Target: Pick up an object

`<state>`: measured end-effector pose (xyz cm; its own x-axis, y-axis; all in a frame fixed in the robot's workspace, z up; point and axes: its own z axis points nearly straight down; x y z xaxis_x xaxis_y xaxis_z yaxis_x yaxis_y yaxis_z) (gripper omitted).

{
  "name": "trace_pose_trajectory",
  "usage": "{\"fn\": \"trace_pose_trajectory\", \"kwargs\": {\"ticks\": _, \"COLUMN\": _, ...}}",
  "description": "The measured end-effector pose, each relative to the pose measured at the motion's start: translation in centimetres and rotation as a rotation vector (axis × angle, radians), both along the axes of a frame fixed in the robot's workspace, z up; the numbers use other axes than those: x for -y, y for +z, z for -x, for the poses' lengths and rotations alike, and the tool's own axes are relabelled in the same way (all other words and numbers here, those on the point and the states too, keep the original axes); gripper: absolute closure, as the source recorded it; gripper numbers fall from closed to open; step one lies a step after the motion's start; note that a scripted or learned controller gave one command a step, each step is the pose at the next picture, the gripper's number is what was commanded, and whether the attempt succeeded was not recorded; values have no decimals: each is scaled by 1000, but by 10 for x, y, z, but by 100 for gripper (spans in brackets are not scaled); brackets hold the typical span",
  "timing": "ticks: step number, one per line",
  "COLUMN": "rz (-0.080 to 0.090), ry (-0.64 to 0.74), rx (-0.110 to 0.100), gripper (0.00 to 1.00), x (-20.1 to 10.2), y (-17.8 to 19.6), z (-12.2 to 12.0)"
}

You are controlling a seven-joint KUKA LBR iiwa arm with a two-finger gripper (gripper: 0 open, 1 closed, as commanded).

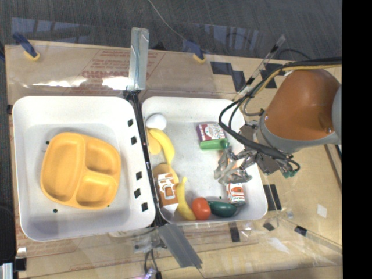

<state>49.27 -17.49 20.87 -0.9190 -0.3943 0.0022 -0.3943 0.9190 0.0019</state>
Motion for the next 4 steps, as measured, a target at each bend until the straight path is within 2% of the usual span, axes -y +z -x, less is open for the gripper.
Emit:
{"fn": "trace_pose_trajectory", "kwargs": {"ticks": 1, "rz": 0, "ry": -28, "rx": 7, "gripper": 100, "x": -37, "y": 12, "z": -40}}
{"fn": "trace_pose_trajectory", "kwargs": {"ticks": 2, "rz": 3, "ry": 2, "rx": 10, "gripper": 100, "x": -32, "y": 71, "z": -90}}
{"fn": "trace_pose_trajectory", "kwargs": {"ticks": 3, "rz": 0, "ry": 311, "rx": 3, "gripper": 100, "x": 18, "y": 30, "z": -136}}
{"fn": "trace_pose_trajectory", "kwargs": {"ticks": 4, "rz": 1, "ry": 210, "rx": 8, "gripper": 100, "x": -23, "y": 61, "z": -155}}
